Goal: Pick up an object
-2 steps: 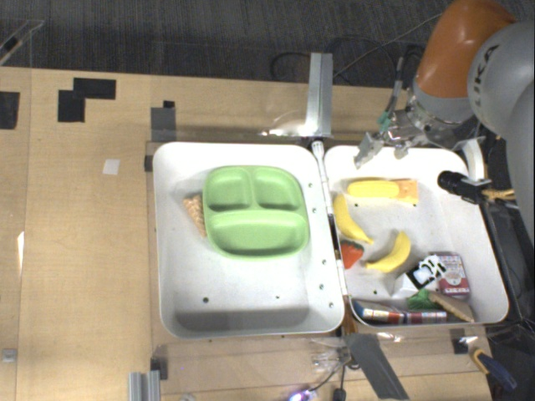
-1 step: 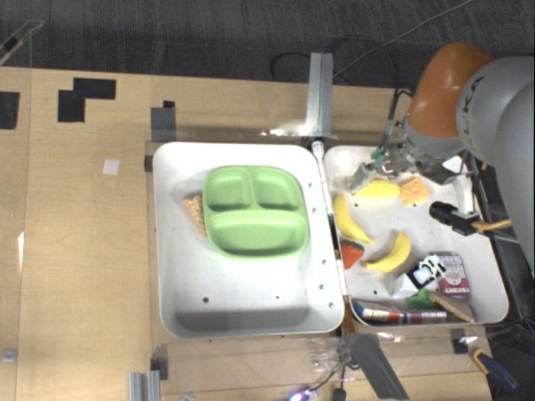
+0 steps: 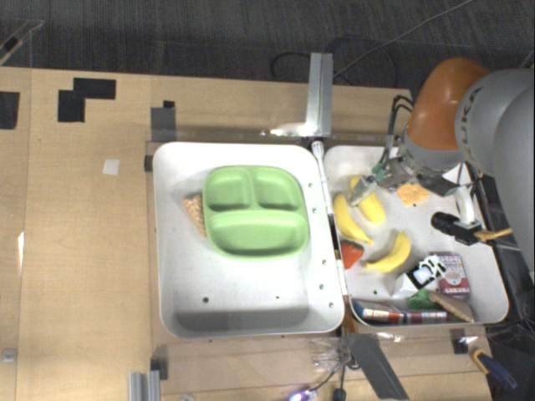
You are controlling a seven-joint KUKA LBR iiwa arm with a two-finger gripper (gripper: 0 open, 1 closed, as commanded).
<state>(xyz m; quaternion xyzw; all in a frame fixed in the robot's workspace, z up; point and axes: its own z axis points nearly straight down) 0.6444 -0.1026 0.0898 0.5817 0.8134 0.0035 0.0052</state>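
The claw [image 3: 365,189] hangs low in the right bin [image 3: 500,307], over a small yellow banana [image 3: 371,208]; how wide it stands I cannot tell. The banana looks like light, smooth, stiff plastic, curved; best pinched across its thick middle. Left, a glossy green tray [image 3: 254,210].

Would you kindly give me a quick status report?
Claw low in right bin, over banana. Nothing seen held. Second banana close by.

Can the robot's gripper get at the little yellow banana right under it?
Probably yes. The gripper hangs just above that banana in the right bin, and nothing lies on top of it.
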